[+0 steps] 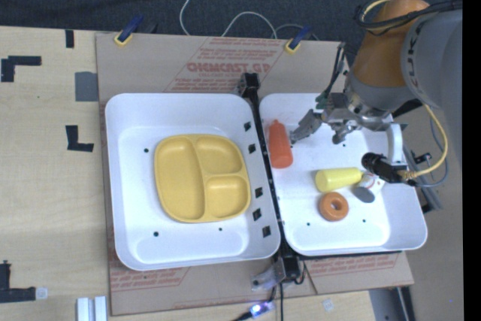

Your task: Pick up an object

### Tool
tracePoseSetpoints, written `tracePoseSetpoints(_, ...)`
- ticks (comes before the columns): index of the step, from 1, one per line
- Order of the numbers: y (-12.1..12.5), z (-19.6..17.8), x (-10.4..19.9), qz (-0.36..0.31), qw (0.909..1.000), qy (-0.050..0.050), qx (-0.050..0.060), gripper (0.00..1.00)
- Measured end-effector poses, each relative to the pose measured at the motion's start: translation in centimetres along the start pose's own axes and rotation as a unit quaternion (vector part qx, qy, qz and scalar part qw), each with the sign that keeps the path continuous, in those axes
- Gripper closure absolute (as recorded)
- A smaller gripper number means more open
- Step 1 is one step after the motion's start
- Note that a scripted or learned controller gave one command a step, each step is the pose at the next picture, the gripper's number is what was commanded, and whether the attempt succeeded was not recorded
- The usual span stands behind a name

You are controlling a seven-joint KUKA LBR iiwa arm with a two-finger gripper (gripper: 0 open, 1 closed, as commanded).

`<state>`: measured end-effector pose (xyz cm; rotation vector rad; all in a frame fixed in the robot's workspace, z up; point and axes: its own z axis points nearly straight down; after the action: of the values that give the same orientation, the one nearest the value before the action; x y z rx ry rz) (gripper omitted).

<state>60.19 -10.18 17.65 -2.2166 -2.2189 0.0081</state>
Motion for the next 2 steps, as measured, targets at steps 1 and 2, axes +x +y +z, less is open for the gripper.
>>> tracePoseSetpoints(1, 0.4, 6.0, -0.2, 0.001, 1.0000, 0.001, -0.004, 0.00)
tracePoseSetpoints(2, 0.6, 4.6, 0.0, -0.001, 1.0000, 0.002, -0.006, 1.00)
